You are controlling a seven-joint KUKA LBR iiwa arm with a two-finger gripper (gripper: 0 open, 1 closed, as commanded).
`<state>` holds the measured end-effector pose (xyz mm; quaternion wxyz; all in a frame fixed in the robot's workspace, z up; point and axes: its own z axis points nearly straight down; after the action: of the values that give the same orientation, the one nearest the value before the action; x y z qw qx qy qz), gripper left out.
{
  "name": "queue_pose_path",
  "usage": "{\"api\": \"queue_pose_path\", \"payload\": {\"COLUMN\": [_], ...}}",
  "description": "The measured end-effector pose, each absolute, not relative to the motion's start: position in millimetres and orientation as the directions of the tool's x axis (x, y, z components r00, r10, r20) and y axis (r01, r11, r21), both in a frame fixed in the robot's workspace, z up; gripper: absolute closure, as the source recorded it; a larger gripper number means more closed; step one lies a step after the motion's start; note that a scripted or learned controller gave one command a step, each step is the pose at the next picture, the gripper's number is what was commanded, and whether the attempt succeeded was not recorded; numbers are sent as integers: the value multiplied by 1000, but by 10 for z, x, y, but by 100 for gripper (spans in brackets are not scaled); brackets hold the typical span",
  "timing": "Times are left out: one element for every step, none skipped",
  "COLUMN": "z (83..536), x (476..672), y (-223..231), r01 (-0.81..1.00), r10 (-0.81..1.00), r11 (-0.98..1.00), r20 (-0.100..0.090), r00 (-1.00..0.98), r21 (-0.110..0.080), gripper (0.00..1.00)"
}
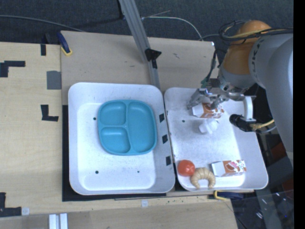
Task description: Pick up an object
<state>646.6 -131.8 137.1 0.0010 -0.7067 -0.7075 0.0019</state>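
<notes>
Carton [209,111] sits between spread gripper [206,100] fingers

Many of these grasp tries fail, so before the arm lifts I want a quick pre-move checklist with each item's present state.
1. Gripper over the right bin: ok, it is at the bin's far end.
2. Target under it: ok, an orange-and-white packet lies right at the gripper.
3. Packet between the fingers: cannot tell, the wrist hides the contact.
4. Neighbour clear of the grasp: not ok, a small white object touches the packet.
5. Other items out of the way: ok, the tomato, croissant and small carton sit at the near end.
6. Blue divided plate: ok, in the left bin.
</notes>
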Motion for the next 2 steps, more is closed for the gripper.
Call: {"api": "queue_pose_path", "payload": {"z": [1149,1237], "x": [6522,6527], "y": [-1332,-1333], "r01": [1000,1000], "r10": [1000,1000], "r11": [2,4], "r20": [-7,-10], "r00": [-2,-4], "r21": [18,21], "gripper": [0,100]}}
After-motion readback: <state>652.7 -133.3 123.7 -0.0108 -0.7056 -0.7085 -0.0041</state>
